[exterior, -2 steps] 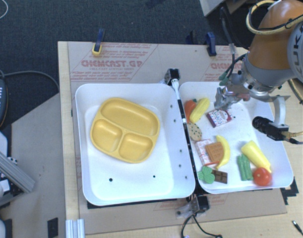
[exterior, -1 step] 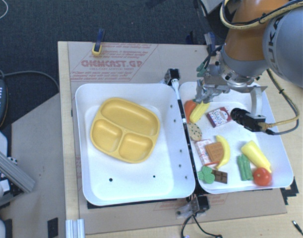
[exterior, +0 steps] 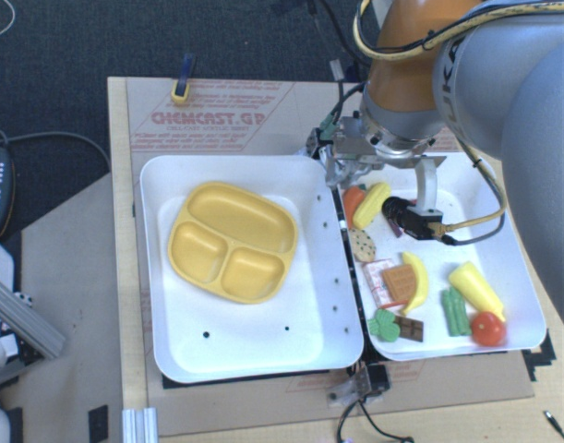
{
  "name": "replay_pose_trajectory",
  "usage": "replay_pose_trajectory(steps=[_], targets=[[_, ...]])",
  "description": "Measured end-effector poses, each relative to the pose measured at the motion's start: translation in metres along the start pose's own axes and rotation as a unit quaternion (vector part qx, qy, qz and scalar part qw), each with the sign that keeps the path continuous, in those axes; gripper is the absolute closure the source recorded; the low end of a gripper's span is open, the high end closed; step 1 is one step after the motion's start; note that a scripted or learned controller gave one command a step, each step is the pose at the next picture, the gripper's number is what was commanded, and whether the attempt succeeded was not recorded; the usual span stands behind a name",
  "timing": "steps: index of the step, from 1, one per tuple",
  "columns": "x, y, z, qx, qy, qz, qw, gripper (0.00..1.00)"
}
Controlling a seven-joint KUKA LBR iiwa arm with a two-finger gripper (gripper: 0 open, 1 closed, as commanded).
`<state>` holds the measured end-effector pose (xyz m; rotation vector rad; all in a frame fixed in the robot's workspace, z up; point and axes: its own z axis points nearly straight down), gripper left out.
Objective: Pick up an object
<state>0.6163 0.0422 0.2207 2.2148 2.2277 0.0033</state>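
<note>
My gripper (exterior: 348, 175) hangs low over the far left corner of the right bin (exterior: 512, 220), under the grey wrist and orange band. Just below it lie a small red-orange piece (exterior: 354, 201) and a yellow banana-like piece (exterior: 373, 203), side by side against the bin's left wall. Whether either one touches the gripper cannot be made out, as the wrist hides the tip. A speckled cookie (exterior: 362, 245) lies a little nearer the front.
Further toys sit in the right bin: a pink packet (exterior: 381, 281), an orange slice (exterior: 414, 281), green broccoli (exterior: 384, 324), a chocolate square (exterior: 411, 329), a yellow cone (exterior: 475, 288), a green pod (exterior: 455, 313) and a tomato (exterior: 488, 329). A yellow divided plate (exterior: 231, 243) lies in the left bin (exterior: 171, 340).
</note>
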Motion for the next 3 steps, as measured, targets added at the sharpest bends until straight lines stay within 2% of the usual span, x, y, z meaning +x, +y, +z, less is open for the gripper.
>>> replay_pose_trajectory(steps=[1, 3], targets=[[0.0389, 0.0041, 0.0039, 0.0, 0.0, 0.001, 1.0, 1.0], [0.0299, 0.0044, 0.0049, 0.001, -0.001, 0.003, 1.0, 1.0]])
